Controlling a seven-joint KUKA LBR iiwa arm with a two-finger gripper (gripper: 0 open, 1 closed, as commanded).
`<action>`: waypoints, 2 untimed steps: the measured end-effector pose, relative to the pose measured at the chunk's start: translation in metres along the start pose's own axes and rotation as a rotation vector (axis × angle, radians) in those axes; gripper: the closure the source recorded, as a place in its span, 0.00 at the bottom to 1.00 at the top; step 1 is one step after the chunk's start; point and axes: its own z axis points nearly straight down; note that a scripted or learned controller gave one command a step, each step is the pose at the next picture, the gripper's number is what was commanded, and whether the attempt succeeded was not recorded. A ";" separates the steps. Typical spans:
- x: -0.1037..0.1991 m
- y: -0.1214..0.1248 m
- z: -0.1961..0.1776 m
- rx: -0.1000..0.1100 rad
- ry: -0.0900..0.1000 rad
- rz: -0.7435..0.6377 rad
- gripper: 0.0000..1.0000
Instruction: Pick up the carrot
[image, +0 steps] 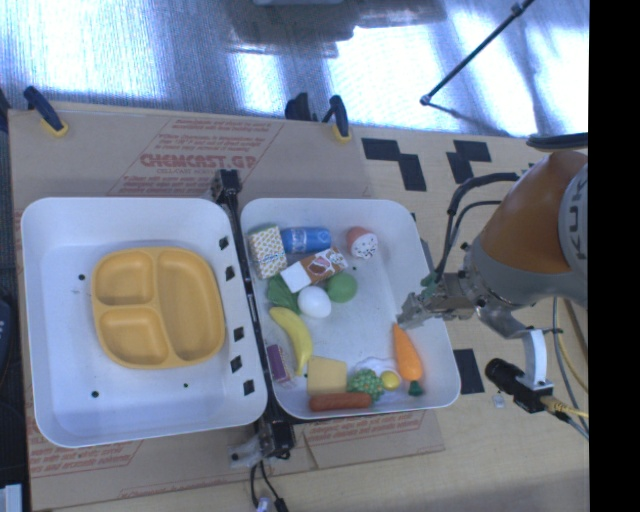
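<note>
The hand (413, 308) sits at the right rim of the right-hand shallow white plastic bin (425, 245), at the end of the grey arm with the orange band (535, 215). Whether the hand is open or closed cannot be told at this resolution; nothing is visibly held in it.

The orange tapered toy carrot with a green top (406, 356) lies on the bin floor just below the hand, pointed end toward the hand, green end away from it. The carrot appears close to the hand; contact cannot be confirmed.

Left of the hand, in the same bin:
- a white egg-shaped toy (314, 302), with a round green toy (342, 288) touching it;
- a yellow curved toy banana (294, 336), farther left and lower;
- a blue cylindrical can (305, 239), farther up and left.

Below and left of the hand, near the carrot's green end:
- a green bumpy toy (364, 382);
- a pale yellow block (326, 375);
- a red-brown sausage-shaped toy (340, 402).

Well left of the hand, the second white plastic bin (50, 330) contains a yellow three-compartment plate (157, 305). Both bins rest on the brown cardboard-covered surface (120, 135).
</note>
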 end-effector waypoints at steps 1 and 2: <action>-0.008 0.000 0.126 -0.001 0.002 0.087 1.00; -0.001 0.002 0.126 0.003 0.016 0.078 0.00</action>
